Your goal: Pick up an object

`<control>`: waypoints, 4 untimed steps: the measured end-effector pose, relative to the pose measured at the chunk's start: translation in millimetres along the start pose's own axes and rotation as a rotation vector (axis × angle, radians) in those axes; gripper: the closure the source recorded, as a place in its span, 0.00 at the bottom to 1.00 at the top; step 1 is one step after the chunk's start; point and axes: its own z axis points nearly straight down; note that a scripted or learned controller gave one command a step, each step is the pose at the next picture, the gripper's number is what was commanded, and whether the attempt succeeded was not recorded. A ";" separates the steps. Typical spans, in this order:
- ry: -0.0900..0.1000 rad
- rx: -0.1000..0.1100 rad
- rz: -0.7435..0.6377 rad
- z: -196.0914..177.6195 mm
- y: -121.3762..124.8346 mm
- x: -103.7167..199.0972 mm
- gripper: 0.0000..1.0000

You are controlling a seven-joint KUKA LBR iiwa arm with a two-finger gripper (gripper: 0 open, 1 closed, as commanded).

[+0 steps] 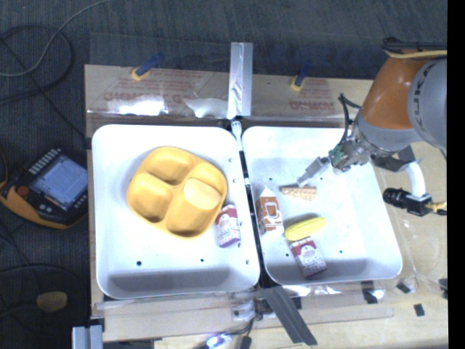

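So the gripper (308, 174) is hanging over the right bin (363, 224), and the closest thing to it is that little tan wedge-shaped piece (299, 191) lying flat on the bin floor just below and a touch left of the tip. Its long axis is running roughly left-right across the view, pointy end toward the left, so the claw is sitting almost on top of its right half. Honestly can't tell if the claw is spread or pinched, it's reading as one thin grey stick from up here, and I'm not seeing anything caught in it. The arm (396, 107) is reaching in from the right, orange band high, wrist angling down and to the left toward the bin's middle. Other candidates are lying further off: a yellow banana-ish thing (304, 227), a small red-and-white box (269, 213) leaning by the divider, and a red packet (309, 257) near the front wall
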 end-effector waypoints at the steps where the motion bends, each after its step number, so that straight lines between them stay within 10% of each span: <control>1: -0.005 -0.008 -0.161 65.4 16.4 -14.3 0.00; 2: -0.008 -0.013 -0.163 53.7 18.7 -13.9 1.00; 3: 0.000 -0.002 -0.101 -35.5 17.7 7.1 1.00; 4: -0.001 -0.002 -0.172 -70.6 88.6 46.0 1.00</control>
